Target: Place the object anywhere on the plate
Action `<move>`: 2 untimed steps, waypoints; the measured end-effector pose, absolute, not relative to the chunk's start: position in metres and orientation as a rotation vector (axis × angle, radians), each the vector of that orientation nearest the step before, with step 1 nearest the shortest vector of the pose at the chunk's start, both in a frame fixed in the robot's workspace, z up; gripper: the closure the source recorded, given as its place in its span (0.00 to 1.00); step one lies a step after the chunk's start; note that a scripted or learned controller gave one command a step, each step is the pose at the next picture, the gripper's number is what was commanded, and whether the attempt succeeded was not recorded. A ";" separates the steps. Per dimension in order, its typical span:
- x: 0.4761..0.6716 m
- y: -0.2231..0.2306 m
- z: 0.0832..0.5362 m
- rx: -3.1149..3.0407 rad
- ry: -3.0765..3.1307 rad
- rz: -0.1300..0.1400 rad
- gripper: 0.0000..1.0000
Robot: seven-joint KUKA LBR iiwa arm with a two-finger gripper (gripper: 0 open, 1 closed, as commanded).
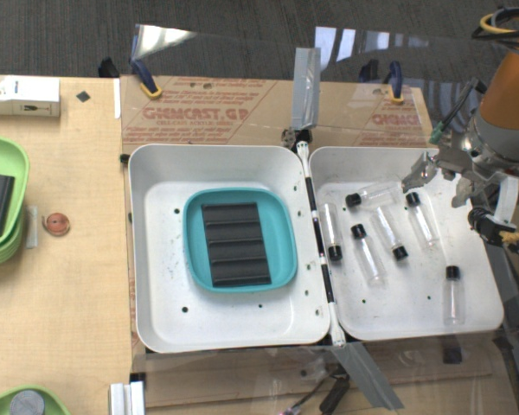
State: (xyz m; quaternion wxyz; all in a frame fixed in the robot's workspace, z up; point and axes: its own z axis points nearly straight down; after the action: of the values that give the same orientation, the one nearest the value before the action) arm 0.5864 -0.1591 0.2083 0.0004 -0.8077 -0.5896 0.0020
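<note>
Nearest the camera, at the front left corner of the desk [60, 318], got a bit of something round and green [22, 402]. Moving up, hitting two white bins side by side: left bin [151, 309] carrying a teal plate [195, 232] with a black ribbed insert [235, 242] sitting in it, right bin [398, 314] scattered with clear tubes with black caps. Counted six or so: closest tube [452, 294] lying alone near the front right corner, then a loose cluster of tubes [369, 256] around the middle, plus one long tube [329, 230] right up against the wall between the bins. So, all of them down flat on the right bin floor, well apart from the plate. Further back, found the tool [426, 173] over the far right part of the right bin, just beside the farthest tubes, hanging off the grey arm with the orange band [506, 102]. Honestly can't tell whether spread or pressed together, too cluttered there. Off to the left, a green tray [4, 167] and a small reddish disc [57, 223]. Farthest back, cardboard [208, 111] behind the bins and a white box [17, 98].
</note>
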 end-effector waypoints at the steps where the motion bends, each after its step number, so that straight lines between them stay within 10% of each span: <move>1: 0.566 -0.195 0.302 -2.632 -1.715 0.004 0.00; 2: 0.575 -0.212 0.438 -2.727 -1.560 0.007 0.00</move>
State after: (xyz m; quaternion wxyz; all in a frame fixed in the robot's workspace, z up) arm 0.5751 -0.2119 0.4377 0.0002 -0.8680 -0.4965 0.0021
